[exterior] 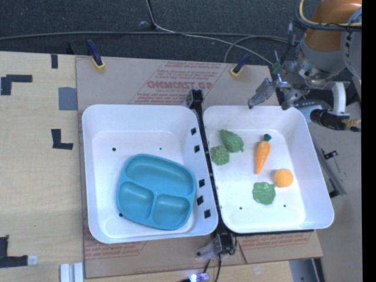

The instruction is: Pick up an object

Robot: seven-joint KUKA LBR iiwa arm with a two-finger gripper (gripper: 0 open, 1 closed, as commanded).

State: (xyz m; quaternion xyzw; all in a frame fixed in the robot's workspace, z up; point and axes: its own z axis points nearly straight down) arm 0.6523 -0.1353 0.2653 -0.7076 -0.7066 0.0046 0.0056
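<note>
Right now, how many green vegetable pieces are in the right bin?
3. One sits near the bin's upper left, one just below and left of it, and one is lower, beside the orange ball.

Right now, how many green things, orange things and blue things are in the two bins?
Green: 3, greens
Orange: 2, carrot and ball
Blue: 1, tray
Total: 6

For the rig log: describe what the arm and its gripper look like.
A grey metal arm with a glossy orange band above the wrist, looped by a yellow cable. Below sits a silver-grey wrist block with dark fittings, ending in a two-finger metal gripper.
</note>
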